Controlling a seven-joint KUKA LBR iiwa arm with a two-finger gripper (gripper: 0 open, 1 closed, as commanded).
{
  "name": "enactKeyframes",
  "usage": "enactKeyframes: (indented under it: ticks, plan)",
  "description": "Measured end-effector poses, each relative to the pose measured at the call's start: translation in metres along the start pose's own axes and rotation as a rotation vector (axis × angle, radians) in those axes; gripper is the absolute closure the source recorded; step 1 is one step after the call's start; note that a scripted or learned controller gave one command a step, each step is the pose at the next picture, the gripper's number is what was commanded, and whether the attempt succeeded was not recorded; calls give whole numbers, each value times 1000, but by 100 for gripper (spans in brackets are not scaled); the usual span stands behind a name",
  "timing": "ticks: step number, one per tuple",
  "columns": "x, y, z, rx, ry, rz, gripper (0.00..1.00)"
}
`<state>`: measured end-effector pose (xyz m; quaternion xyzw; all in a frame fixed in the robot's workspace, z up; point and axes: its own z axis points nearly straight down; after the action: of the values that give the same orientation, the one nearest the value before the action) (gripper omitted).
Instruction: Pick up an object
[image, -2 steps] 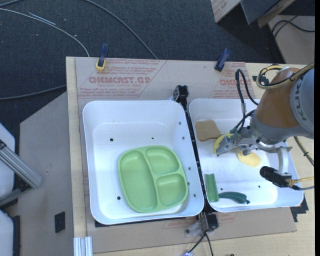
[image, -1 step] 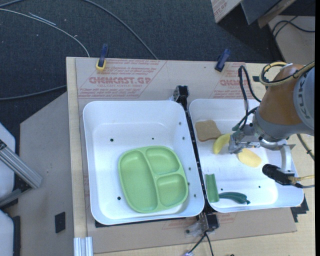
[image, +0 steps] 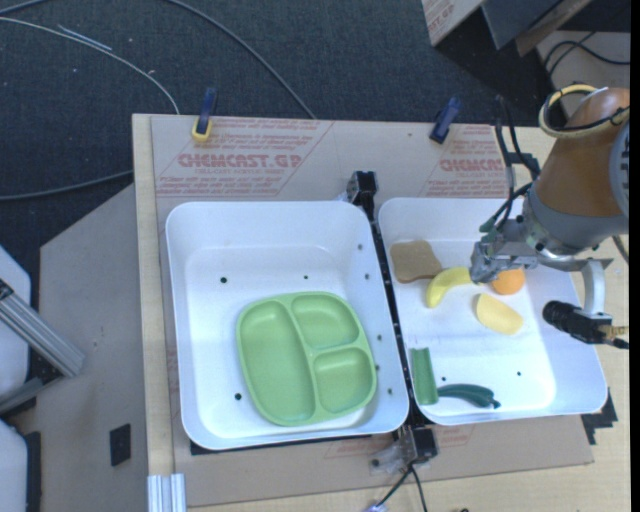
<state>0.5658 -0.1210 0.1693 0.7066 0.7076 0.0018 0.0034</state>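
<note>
green tool lay well below the hand; its grip state unclear, banana and orange crowding it, risking a nudge.

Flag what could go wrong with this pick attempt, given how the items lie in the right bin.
1. The hand sits low among crowded items: the banana, the orange and the pale yellow piece lie close together, so it may nudge one or close on two.
2. The banana is curved and smooth; it may slip out on lifting.
3. The toast slice touches the banana and may be dragged along.
</note>
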Motion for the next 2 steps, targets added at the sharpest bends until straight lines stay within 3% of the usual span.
enactKeyframes:
  ticks: [1,2]
  plan:
    - [0,2,-50,0,0,0,100]
    - [47,-16,-54,10,5,-3,100]
